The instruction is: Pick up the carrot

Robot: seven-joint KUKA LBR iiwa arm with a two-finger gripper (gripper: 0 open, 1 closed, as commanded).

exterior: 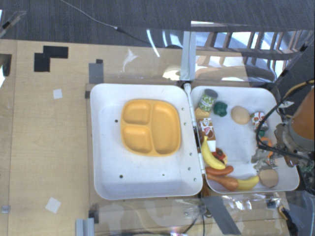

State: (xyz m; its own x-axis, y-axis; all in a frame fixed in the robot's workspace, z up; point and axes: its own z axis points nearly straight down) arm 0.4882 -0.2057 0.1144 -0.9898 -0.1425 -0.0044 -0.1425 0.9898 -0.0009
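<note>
Orange sliver: I take the carrot (265, 141) to be the thin orange piece by the right wall of the right bin (246, 90), about halfway down that wall. Little of it shows, so this is a judgement.
Camera view, my pincer: the pincer (263, 159) hangs low over the right bin's lower right part, just below that orange piece and just above a tan round toy (268, 177).
Pincer state: I cannot tell whether it is wide or narrow, because the metal parts blur together with the cables. I see nothing held in it.
Step in hand: this looks like the approach, or the closing-in, on the carrot. The lift is not yet done.
Next move: I judge it calls for centring on the orange piece, which lies slightly up-bin from me, without catching the tan toy or the red-and-white toy (259, 119) beyond it.
Neighbours: a tan egg shape (240, 115) sits well apart near the top. The bananas (213, 158) and reddish sausages (222, 182) lie along the left wall and bottom.
Left bin: the left bin (106, 146) holds a yellow divided plate (150, 127).
Hidden: my wrist and cables cover most of the carrot. My arm is cut off at the frame's right.
Hard to make out: whether the pincer touches the carrot.
</note>
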